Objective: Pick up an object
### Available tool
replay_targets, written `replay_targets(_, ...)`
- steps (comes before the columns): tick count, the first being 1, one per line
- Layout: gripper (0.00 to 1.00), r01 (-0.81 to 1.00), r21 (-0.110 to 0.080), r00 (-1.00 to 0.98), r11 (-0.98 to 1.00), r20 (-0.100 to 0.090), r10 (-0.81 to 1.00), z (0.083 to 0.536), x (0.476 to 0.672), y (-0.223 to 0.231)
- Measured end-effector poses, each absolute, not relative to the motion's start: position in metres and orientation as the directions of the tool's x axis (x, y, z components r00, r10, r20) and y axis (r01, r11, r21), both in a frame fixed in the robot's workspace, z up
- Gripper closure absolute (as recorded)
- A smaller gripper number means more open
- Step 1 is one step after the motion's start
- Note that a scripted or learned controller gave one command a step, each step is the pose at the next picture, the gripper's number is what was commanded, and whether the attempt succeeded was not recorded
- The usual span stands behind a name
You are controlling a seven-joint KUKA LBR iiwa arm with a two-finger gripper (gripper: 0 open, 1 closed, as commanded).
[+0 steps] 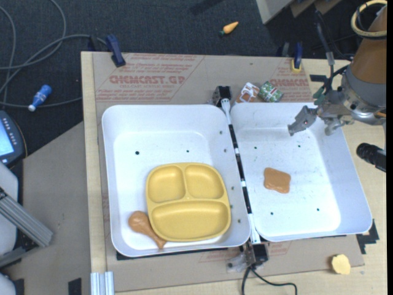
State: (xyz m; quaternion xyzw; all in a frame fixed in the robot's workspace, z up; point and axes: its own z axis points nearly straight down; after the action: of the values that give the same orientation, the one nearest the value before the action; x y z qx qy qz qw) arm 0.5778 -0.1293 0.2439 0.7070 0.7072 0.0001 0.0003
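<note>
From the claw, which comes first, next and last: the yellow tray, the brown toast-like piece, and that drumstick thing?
Measured from the claw at the right bin's far edge:
1. Brown toast-like piece, in the right bin, nearest.
2. Yellow tray, in the left bin, farther.
3. Drumstick, by the tray's near-left corner, farthest.

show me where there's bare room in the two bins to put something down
Left bin: the back strip behind the yellow plate is free; the front is crowded by the plate and the drumstick at its left corner. Right bin: bare floor all around the brown piece, though the gripper hangs over the back edge.
</note>
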Motion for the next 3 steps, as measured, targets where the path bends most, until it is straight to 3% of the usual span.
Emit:
replay_targets(1,0.0,1.0,-0.009,0.0,0.0,0.003,1.0,0.165,0.551,-0.12)
replay_targets(2,0.0,1.0,-0.005,0.0,0.0,0.002,1.0,0.08,0.542,-0.11)
replay_targets(3,1.0,1.0,0.002,0.002,-0.002,0.0,1.0,0.095,0.544,-0.111)
